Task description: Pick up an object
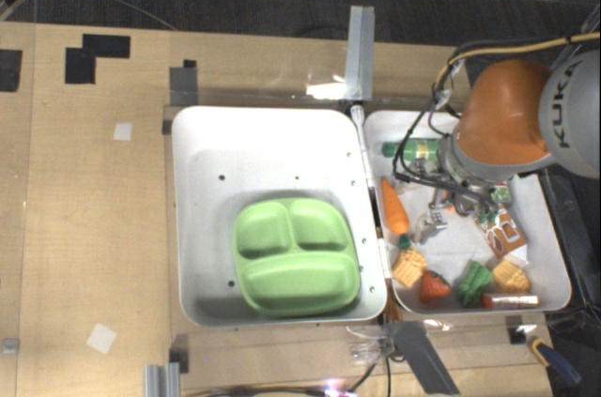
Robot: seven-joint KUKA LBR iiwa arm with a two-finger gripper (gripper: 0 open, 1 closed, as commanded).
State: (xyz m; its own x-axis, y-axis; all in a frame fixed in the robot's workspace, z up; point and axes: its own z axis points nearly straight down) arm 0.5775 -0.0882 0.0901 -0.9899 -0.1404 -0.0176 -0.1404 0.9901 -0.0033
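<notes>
camera view: the arm (526, 118) reaches over the right bin (562, 278) from its far right side, and the gripper (434, 221) hangs low over the middle of that bin. i cannot tell how its jaws stand; the metal parts there blur into the cables and the white floor. nothing can be seen between them, so by my judgement no object is picked yet and the whole grasp and lift is left to do.

the candidates all lie in the right bin. an orange carrot (395, 208) lies along its left wall, just beside the gripper. along the near edge sit a tan waffle-like piece (408, 268), a red strawberry-like piece (434, 286), a green piece (473, 282), a second tan piece (511, 274) and a small red and white tube (512, 299) in the near right corner. a brown and white packet (503, 236) lies toward the right wall.

the left bin (202, 160) holds a green divided tray (296, 256) toward its near edge.

hard to make out: a green and white thing (420, 148) at the far end of the right bin is half covered by cables, and the wrist hides whatever lies on the floor beneath it.
</notes>
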